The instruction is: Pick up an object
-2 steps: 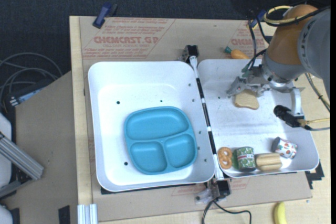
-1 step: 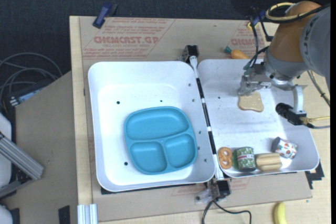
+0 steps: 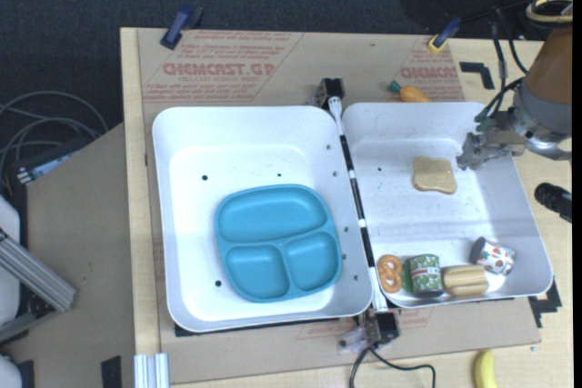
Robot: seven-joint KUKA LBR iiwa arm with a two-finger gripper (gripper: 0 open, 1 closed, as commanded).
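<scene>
Surroundings: dark carpet lying around the bench (image 3: 136,195), cables coiling at left, a yellow thing at the bottom edge being cut off by the frame.

Bench top: brown board carrying red lettering, partly hidden under the bins.

Left bin (image 3: 182,141): holding a blue divided plate (image 3: 277,241), lying flat near its middle.

Right bin (image 3: 509,195): holding a tan bread slice (image 3: 435,175) near its centre, lying apart from everything else.

Near edge of right bin: crowding together a pretzel (image 3: 389,272), a green can (image 3: 423,274), a tan bun-like item (image 3: 466,281) and a small patterned object (image 3: 495,256), too small for telling more.

Arm (image 3: 550,91): reaching in from the right, mostly being cut off by the frame.

Gripper (image 3: 475,152): hanging just right of the bread slice, appearing clear of it; fingers too dark and small for telling whether apart or together.

Beyond the bins: an orange item (image 3: 411,92) lying on the board.
</scene>
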